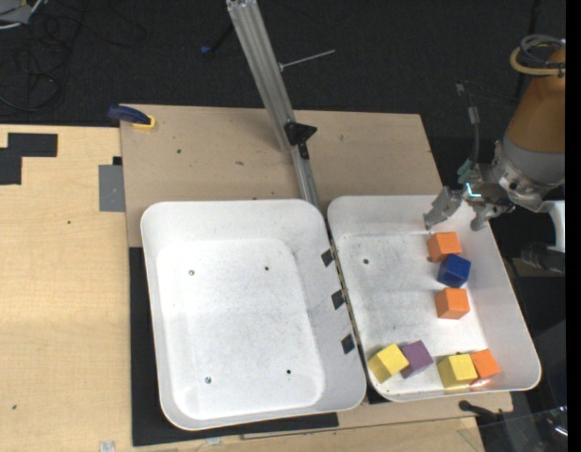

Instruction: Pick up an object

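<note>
Orange block (444,245) sits just below our gripper (457,212) in the right bin (384,252), by its far edge. Jaws look spread wide with nothing between them, so we'd drop nearly straight down.

My pincer (461,209) has open floor across the right bin's (384,281) left half; blocks crowd its right side and near edge.
</note>
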